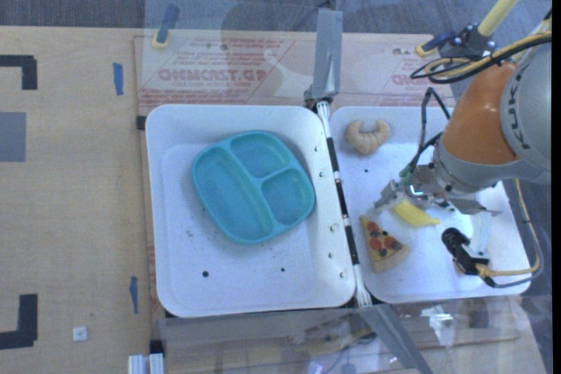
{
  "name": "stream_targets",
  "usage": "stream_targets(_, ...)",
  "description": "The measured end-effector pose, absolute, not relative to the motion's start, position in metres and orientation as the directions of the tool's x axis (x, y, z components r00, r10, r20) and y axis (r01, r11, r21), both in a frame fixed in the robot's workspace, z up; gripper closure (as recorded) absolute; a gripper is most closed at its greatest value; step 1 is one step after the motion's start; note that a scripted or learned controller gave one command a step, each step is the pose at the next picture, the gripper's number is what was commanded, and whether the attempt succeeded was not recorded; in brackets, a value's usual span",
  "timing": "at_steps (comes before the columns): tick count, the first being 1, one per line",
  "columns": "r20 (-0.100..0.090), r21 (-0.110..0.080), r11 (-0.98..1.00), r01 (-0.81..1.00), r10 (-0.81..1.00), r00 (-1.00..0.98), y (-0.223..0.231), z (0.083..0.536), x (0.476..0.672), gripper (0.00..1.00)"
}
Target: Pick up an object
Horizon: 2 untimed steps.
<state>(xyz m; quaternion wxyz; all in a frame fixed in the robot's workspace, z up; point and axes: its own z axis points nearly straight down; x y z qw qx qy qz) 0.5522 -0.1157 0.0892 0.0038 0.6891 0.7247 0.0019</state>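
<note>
We see a pale wooden bench (70, 215) bearing two shallow white bins side by side: the left bin (175, 276) toward nine o'clock, the right bin (421, 280) toward three o'clock, their inner rims touching. At twelve o'clock a cardboard sheet (219, 70) lies flat beneath them. Blue tape strips (117, 79) and black marks (22, 70) sit on the bench toward nine o'clock.

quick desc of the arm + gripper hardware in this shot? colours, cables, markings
Grey KUKA arm with a rounded orange band above the wrist; part of dark lettering shows on the grey shell at the right edge. Black and yellow cables loop over the arm's top, and a thin black one runs down beside the band. The gripper is a small metallic-grey assembly with pale parts.
</note>
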Motion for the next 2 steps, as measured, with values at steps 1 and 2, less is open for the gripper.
stream_targets(1,-0.002,0.013,0.042,0.999,0.999,-0.041,-0.119,0.1,0.553,1.0)
stream_targets(2,-0.001,0.0,-0.079,0.997,0.997,0.079,-0.054,0.193,0.582,1.0)
